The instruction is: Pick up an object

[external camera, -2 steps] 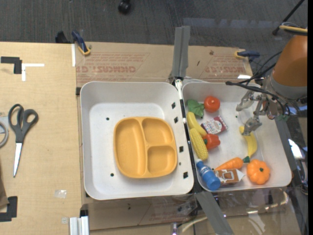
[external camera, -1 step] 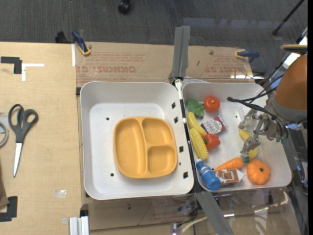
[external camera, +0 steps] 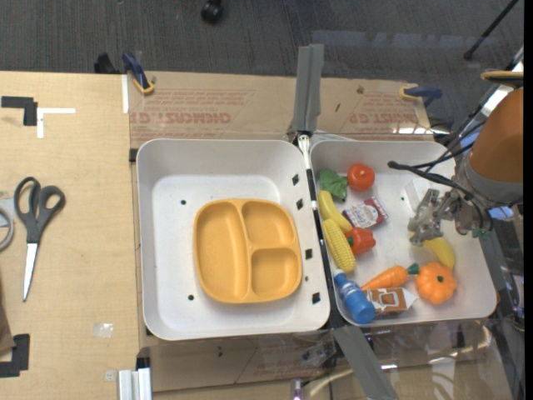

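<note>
Nothing is lifted yet, by the look of it; every toy lies in the right bin (external camera: pixel 487 302) and the grasp is still to come. Nearest the camera sits the pumpkin (external camera: pixel 436 282), just below the gripper (external camera: pixel 426 223). A yellow piece (external camera: pixel 441 251) lies right under the gripper, perhaps touching it. Whether the tool is open or closed I cannot tell. Farther left lies the corn (external camera: pixel 339 245); beyond it, the tomato (external camera: pixel 361 177).

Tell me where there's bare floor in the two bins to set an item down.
Left bin: bare white strips all round the yellow divided plate, widest along its left and top walls. Right bin: open patch mid-floor between the ketchup packet and the gripper. Crowded along its left wall and front edge.
</note>
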Robot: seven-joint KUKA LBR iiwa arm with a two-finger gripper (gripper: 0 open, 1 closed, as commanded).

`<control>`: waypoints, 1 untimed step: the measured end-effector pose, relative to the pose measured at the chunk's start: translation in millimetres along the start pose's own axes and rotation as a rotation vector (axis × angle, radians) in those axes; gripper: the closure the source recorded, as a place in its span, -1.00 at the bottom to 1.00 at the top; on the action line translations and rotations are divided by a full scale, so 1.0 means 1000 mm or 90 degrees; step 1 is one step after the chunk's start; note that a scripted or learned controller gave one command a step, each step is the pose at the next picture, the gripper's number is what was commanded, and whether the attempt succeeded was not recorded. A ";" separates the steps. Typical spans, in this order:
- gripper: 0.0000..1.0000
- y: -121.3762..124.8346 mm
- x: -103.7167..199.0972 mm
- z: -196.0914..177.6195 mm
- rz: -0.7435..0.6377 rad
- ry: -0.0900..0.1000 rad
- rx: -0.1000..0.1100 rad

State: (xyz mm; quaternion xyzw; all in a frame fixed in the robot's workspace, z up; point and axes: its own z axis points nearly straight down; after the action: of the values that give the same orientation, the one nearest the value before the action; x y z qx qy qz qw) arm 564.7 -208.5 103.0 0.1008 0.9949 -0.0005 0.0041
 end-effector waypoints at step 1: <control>-1.00 0.000 0.000 0.000 0.000 0.000 0.000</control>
State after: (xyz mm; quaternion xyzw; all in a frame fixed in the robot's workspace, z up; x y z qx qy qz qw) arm 564.8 -208.4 103.1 0.1008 0.9949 -0.0006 0.0041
